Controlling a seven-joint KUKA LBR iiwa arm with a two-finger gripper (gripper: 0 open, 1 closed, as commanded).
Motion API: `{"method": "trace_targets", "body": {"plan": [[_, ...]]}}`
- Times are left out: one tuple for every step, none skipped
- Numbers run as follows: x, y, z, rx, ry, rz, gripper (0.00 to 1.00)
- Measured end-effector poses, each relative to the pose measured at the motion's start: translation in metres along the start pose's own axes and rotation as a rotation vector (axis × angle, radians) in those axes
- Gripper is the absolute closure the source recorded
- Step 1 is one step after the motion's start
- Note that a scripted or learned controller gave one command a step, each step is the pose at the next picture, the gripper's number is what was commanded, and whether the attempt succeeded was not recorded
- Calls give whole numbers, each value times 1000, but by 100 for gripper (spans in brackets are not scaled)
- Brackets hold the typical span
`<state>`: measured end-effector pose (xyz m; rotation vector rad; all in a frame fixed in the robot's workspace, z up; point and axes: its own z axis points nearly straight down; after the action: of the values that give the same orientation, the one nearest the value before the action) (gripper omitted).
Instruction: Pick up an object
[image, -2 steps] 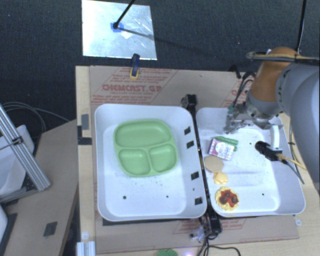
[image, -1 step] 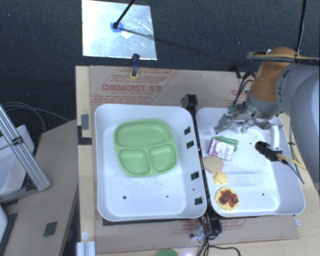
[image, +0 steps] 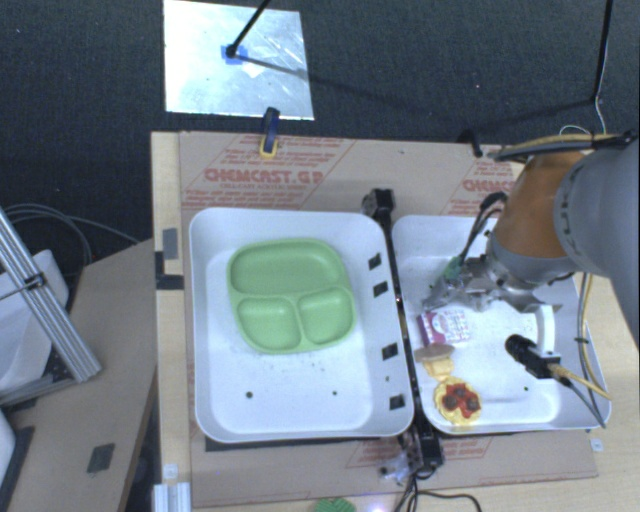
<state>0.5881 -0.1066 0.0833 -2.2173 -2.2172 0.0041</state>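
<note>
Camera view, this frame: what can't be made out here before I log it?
- Claw: the wrist and arm above it cover its fingers, so a grasp cannot be judged.
- Pink packet: its print is too small to read, and its upper edge lies under the claw.
- Small items at the right bin's near edge: too small and blurred to identify.
- Arm: cut off by the frame's right side.

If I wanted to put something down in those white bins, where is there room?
The left bin has bare floor along its near side and its left wall, around the green divided tray. The right bin is crowded: the gripper hangs over its left part, with a pink-and-white packet and small yellow and red toy foods below. Its near right floor is barer.
</note>
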Motion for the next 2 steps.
{"method": "trace_targets", "body": {"plan": [[-1,4,-12,-10,-2,-1,100],[23,-23,0,-5,-1,-3,100]]}}
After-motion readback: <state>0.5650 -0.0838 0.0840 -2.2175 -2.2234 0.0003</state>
